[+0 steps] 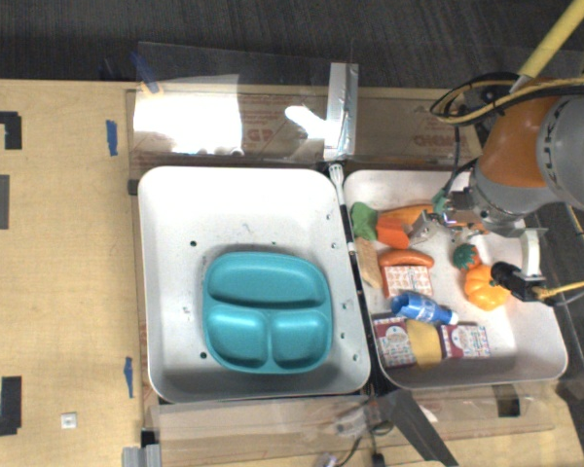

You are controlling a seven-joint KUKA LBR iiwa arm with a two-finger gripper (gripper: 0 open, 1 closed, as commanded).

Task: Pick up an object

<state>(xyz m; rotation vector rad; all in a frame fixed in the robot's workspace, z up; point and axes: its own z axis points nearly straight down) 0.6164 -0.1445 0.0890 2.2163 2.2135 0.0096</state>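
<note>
Claw (438, 218) hovers over the right bin (545, 353) beside a toy carrot (401, 224)

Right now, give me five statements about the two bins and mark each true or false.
1. A teal tray lies in the left bin. True.
2. The tray has three compartments. True.
3. The blue bottle lies in the left bin. False: it lies in the right bin.
4. The gripper hangs over the left bin. False: it is over the right bin, by the carrot.
5. An orange pumpkin sits in the right bin. True.
</note>
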